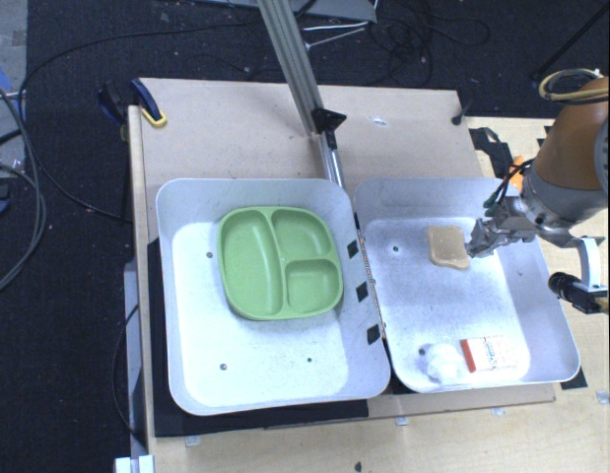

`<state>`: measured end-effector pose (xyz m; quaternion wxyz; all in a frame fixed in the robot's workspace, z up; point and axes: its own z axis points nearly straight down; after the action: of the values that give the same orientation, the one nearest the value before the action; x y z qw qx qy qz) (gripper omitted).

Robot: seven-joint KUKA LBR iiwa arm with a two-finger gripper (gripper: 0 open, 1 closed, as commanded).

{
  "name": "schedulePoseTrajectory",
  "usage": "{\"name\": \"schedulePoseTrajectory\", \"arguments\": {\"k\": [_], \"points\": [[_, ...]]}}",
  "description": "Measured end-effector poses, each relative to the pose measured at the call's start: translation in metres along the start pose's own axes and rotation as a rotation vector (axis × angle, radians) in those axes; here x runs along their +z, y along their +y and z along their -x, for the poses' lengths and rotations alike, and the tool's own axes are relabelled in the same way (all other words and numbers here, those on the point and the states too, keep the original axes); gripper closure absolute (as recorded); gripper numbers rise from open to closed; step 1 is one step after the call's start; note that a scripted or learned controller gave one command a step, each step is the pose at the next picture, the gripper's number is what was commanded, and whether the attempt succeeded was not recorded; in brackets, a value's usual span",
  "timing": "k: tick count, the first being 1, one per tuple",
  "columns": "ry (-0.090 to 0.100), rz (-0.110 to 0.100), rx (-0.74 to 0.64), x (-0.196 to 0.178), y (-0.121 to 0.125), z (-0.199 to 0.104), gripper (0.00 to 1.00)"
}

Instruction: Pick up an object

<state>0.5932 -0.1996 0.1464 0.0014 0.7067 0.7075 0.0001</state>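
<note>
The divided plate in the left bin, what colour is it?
Light green, seen clearly in the camera view: the divided plate.

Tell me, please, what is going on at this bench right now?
A grey arm reaches in from the right, its claw low in the right bin, right beside a tan sponge-like piece. A white wad and a small red-and-white packet lie nearer the front. A green divided tray sits in the left bin.

The small box point(493, 354) bears red print too blurred to read.

floor point(58, 264): dark, cables | bench point(236, 131): light wood | pole point(290, 52): grey metal
</note>
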Motion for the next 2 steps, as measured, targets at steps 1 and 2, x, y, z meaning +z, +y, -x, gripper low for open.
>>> {"name": "schedulePoseTrajectory", "arguments": {"k": [1,2], "points": [[-0.001,0.006,-0.001,-0.064,0.001,-0.002,1.0],[0.0,0.002,-0.001,-0.09,0.002,-0.002,1.0]]}}
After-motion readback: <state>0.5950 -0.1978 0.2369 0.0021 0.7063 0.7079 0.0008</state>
